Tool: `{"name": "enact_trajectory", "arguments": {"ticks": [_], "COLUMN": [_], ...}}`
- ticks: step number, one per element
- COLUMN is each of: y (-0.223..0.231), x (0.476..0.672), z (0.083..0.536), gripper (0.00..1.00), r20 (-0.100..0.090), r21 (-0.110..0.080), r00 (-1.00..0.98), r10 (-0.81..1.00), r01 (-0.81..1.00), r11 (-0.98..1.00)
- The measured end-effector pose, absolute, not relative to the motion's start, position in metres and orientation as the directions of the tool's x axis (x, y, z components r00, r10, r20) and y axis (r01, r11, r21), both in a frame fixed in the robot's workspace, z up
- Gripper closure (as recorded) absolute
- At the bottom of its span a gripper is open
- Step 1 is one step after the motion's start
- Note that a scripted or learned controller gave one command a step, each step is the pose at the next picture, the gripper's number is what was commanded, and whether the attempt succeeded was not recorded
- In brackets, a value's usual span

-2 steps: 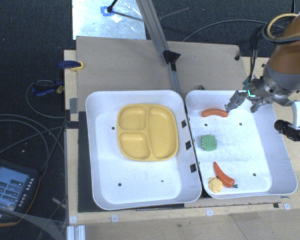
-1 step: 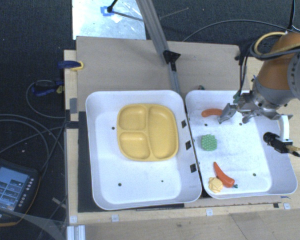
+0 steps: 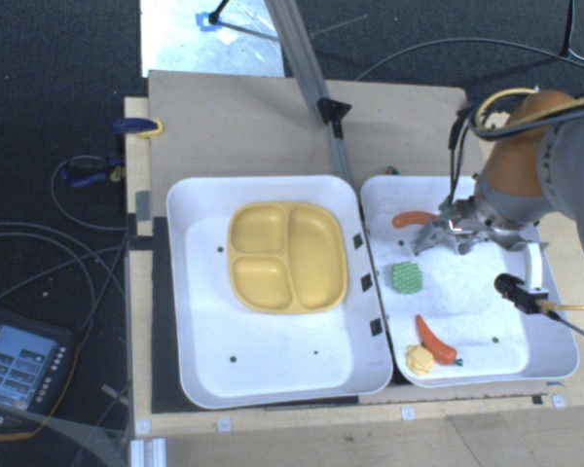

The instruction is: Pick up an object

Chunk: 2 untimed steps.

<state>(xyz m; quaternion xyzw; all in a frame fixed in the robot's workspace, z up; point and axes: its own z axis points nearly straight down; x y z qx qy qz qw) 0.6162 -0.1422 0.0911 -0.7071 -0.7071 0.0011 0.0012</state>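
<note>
- Hanging over the far part of the right bin [image 3: 565,358], the gripper [image 3: 446,233] is a cluster of silver metal with a dark cable looped above it; from this slant I cannot tell how it is set, and nothing shows as gripped.
- Above it the arm's wrist swells into a smooth orange band [image 3: 514,159] and then into the matte grey arm [image 3: 576,168] coming in from the right.
- Just beside the gripper, toward the bin's far wall, lies a small orange sausage-shaped toy [image 3: 409,219], smooth and rounded at both ends.
- Nearer the middle of the same bin sits a green ball [image 3: 406,278], round with a knobbly, dimpled surface, apart from the gripper.
- Toward the near edge lies a toy carrot [image 3: 435,340], a tapered orange-red cone with a small green tip at its thick end.
- Touching or nearly touching the carrot's near side is a pale yellow lumpy toy [image 3: 419,360]; its exact kind is hard to make out.
- The right bin itself is shallow white plastic with rounded corners and a slightly grainy floor.
- The left bin [image 3: 200,358], of the same make, holds a yellow divided plate [image 3: 287,257], a glossy rounded square with three compartments, lying flat in the far half.
- Both bins rest side by side on a tan bench board [image 3: 234,125], and a grey metal pole [image 3: 302,47] slants across it.
</note>
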Motion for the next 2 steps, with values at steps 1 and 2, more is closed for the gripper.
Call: {"name": "enact_trajectory", "arguments": {"ticks": [1, 2], "y": [-0.142, -0.141], "x": [0.618, 0.610], "z": [0.105, 0.161], "gripper": [1.00, 1.00], "r20": [0.000, -0.001], "r21": [0.002, 0.007], "r00": [0.001, 0.001], "r10": [1.000, 1.000], "r01": [1.000, 1.000], "r11": [-0.001, -0.001]}}
